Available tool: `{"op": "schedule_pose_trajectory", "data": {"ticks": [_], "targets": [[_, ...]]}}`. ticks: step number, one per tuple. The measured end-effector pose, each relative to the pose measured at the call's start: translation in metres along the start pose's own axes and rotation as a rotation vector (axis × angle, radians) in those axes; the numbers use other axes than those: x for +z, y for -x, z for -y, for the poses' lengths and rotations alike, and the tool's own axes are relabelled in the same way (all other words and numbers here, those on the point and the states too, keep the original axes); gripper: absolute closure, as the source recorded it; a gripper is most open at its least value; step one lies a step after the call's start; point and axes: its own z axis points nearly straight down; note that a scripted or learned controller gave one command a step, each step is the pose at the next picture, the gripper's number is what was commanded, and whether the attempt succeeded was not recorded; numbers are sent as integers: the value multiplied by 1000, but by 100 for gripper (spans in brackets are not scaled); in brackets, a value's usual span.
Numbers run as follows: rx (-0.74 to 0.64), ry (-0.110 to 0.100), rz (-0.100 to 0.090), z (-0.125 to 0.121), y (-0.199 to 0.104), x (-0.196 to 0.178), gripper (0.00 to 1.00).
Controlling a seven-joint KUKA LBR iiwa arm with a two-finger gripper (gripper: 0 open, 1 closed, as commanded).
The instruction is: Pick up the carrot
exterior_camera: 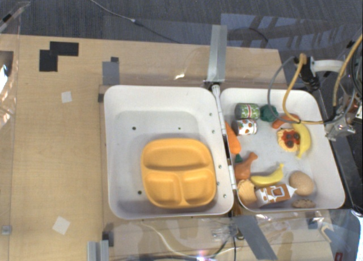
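Carrot (231, 138) lies against the right bin's (332, 166) nine-o'clock wall, awkward for grasping; gripper (344, 122) waits at three o'clock.

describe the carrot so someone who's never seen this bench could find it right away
Go to the right-hand shallow white bin. Along its left wall lies the slim orange carrot, pointing up and down the picture. The brown drumstick-shaped toy just below it is fatter and darker.
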Motion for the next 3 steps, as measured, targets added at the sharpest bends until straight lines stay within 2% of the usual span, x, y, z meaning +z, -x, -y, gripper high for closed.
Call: {"op": "schedule_pose_trajectory", "data": {"ticks": [1, 2, 3], "targets": [[155, 2, 17, -25, 55, 125, 100], [-79, 0, 3, -18, 30, 67, 100], [-79, 0, 9, -23, 49, 109, 100]]}}
